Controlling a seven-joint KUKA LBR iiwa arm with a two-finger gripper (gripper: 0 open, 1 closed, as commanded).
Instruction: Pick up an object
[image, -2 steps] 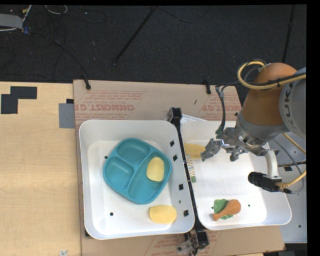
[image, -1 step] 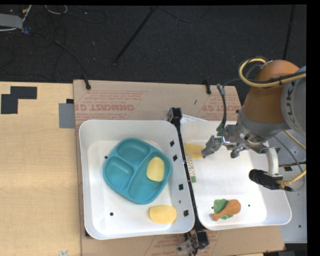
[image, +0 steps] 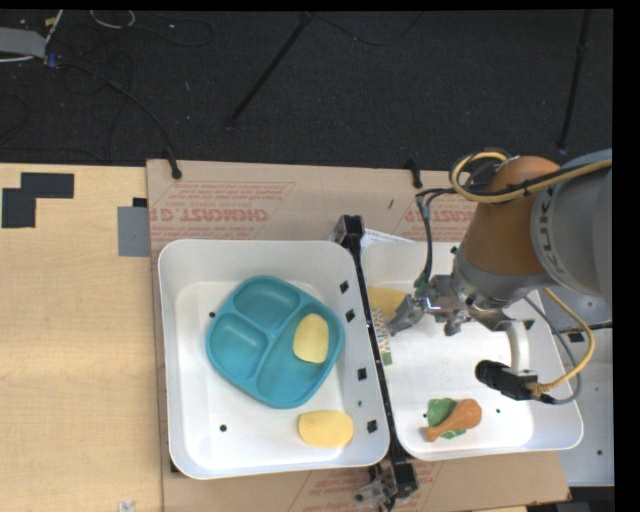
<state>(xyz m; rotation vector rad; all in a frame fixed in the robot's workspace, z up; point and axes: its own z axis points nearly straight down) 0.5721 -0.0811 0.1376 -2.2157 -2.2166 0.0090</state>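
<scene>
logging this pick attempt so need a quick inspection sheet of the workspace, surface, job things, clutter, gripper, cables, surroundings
surface: two shallow white plastic bins side by side, left bin, right bin, resting on a brown cardboard sheet over a pale wooden bench.
job's things: teal sectioned plastic plate in the left bin with a yellow oval piece lying on it; second yellow oval piece on the bin floor below the plate; orange toy carrot with green top and a yellow flat piece in the right bin.
clutter: nothing seen.
gripper: gripper low over the right bin, beside the yellow flat piece; nothing seen held.
cables: yellow cable loop on the arm; black cables on the dark floor.
surroundings: dark floor behind the bench.
</scene>
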